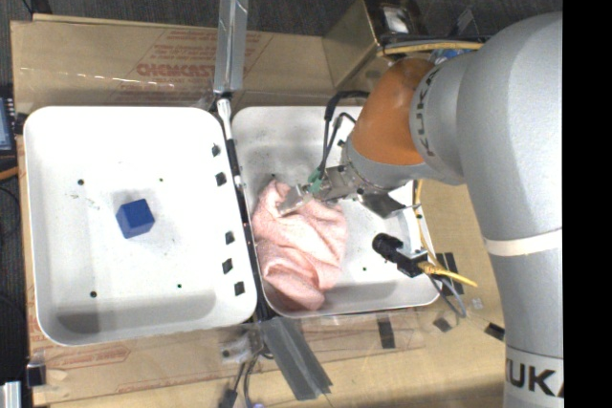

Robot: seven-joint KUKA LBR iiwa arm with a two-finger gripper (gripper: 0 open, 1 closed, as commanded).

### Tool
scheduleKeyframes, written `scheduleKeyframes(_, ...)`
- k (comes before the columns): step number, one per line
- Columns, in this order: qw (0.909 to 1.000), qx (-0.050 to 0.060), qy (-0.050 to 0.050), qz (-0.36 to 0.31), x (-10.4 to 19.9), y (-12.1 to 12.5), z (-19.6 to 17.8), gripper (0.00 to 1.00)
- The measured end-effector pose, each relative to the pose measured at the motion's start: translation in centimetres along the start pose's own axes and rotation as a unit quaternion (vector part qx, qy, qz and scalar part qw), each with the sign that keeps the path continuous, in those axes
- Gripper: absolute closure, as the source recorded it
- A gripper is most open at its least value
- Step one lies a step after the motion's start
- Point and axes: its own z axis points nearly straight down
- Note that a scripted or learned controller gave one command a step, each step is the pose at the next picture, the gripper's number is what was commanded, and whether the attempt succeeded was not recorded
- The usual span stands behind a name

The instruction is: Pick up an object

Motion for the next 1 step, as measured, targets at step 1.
scheduleKeyframes(1, 1.0000, 0.001, 0.000, -0.002, 0.12, 0.07, -1.01, 1.00)
